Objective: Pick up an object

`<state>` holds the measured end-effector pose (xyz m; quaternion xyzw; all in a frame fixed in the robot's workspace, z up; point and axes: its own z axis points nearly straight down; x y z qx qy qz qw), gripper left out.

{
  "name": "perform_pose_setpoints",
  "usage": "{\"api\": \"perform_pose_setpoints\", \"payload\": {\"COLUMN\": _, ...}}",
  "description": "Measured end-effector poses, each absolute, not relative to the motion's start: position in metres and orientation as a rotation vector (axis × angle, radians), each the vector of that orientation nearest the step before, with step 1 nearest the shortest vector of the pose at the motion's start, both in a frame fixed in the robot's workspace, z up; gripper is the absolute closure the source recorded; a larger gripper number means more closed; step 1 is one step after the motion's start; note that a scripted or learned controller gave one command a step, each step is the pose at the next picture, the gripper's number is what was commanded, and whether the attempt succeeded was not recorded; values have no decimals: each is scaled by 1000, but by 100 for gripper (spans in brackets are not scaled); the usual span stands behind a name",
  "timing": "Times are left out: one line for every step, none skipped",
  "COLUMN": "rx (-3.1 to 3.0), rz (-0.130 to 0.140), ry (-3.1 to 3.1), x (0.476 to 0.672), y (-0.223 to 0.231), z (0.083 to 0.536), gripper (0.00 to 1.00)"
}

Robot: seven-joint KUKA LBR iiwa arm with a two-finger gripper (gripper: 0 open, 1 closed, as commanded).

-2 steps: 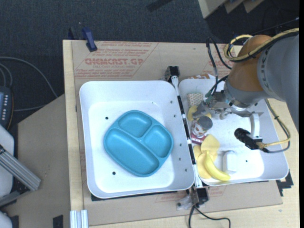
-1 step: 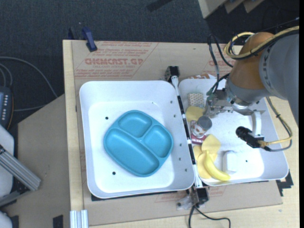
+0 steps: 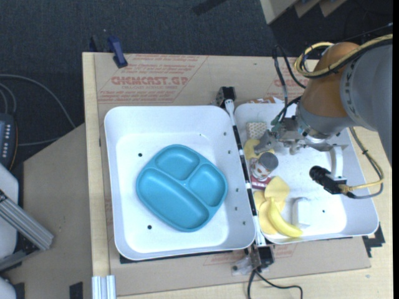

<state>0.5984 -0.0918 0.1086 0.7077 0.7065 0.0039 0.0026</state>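
My gripper (image 3: 275, 142) hangs over the back left part of the right bin (image 3: 349, 220), coming in from the right. Just below it in the view stands a small round can with a grey top (image 3: 267, 162). A beige waffle-patterned piece (image 3: 256, 129) lies to the gripper's left, with a yellow item (image 3: 250, 149) beside it. A banana (image 3: 278, 220) lies along the bin's front left, a pale yellow piece (image 3: 277, 189) above it. A white block (image 3: 303, 210) rests near the front middle. I see nothing held by the gripper.
The left bin (image 3: 124, 136) holds a blue divided plate (image 3: 181, 186) in its middle. A ridge where the two bins meet (image 3: 242, 167) runs between them. A blue clip (image 3: 116, 52) lies on the cardboard bench top at the back left.
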Motion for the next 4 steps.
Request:
{"api": "perform_pose_setpoints", "payload": {"rx": 2217, "rz": 12, "ry": 2214, "x": 535, "y": -95, "z": 89, "gripper": 0}}
{"api": "perform_pose_setpoints", "payload": {"rx": 2215, "rz": 16, "ry": 2213, "x": 528, "y": -98, "z": 89, "gripper": 0}}
{"api": "perform_pose_setpoints", "payload": {"rx": 2220, "rz": 1, "ry": 2221, "x": 615, "y": -105, "z": 85, "gripper": 0}}
{"api": "perform_pose_setpoints", "payload": {"rx": 2223, "rz": -1, "ry": 2221, "x": 545, "y": -112, "z": 84, "gripper": 0}}
